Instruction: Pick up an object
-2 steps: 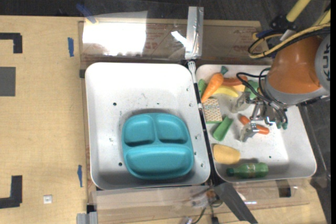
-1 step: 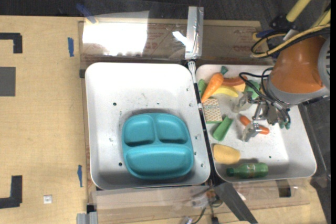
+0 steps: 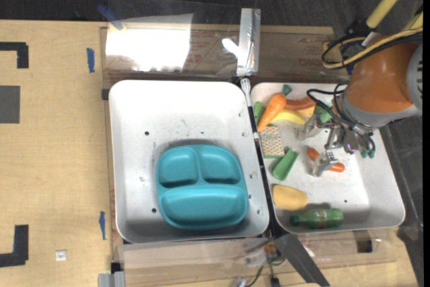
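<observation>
Clutter is the main hazard: the right bin (image 3: pixel 386 195) holds a crowd of toy foods, and nothing marks one of them as the target. Nearest the gripper (image 3: pixel 327 159) lies a small orange-red piece (image 3: pixel 336 167), just beside the metal fingertips and apparently not between them, so I judge nothing is held yet. How wide the fingers stand I cannot tell; the metal parts blur together.

Further out, a green stick (image 3: pixel 284 163) lies tilted to the left, a waffle-patterned block (image 3: pixel 271 142) above it, and a carrot (image 3: pixel 270 111) and yellow banana-like piece (image 3: pixel 289 117) sit together near the bin's top. A pale yellow lump (image 3: pixel 289 197) and a dark green bottle-shaped piece (image 3: pixel 316 216) rest near the front wall.

Closing here could pinch only an edge of the small piece and flick it away, or nudge neighbours. In the left bin (image 3: pixel 127 117) a teal divided tray (image 3: pixel 200 185) lies well apart.
</observation>
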### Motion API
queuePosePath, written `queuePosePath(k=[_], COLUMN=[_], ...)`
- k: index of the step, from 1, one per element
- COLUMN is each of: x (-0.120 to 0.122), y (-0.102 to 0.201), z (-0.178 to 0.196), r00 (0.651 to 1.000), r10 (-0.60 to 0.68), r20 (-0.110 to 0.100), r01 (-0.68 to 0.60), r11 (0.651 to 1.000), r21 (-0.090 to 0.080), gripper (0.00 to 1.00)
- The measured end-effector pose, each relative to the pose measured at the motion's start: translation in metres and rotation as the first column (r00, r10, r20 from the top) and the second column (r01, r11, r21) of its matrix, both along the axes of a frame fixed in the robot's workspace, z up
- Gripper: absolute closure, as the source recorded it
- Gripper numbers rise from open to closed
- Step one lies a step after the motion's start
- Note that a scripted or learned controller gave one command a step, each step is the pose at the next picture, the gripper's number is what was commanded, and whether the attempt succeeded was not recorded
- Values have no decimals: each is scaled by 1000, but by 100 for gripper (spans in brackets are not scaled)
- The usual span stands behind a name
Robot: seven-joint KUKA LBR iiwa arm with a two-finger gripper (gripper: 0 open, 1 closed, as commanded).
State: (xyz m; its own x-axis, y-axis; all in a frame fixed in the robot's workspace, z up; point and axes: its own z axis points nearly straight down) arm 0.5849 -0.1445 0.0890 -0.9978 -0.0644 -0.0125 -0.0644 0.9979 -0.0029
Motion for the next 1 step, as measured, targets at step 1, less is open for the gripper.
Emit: queuePosePath(k=[1], x=[1], y=[10], z=[0], r00=[1000], r10=[-29], r20=[-1], r01=[29], r11=[1000], r21=[1], gripper=[0])
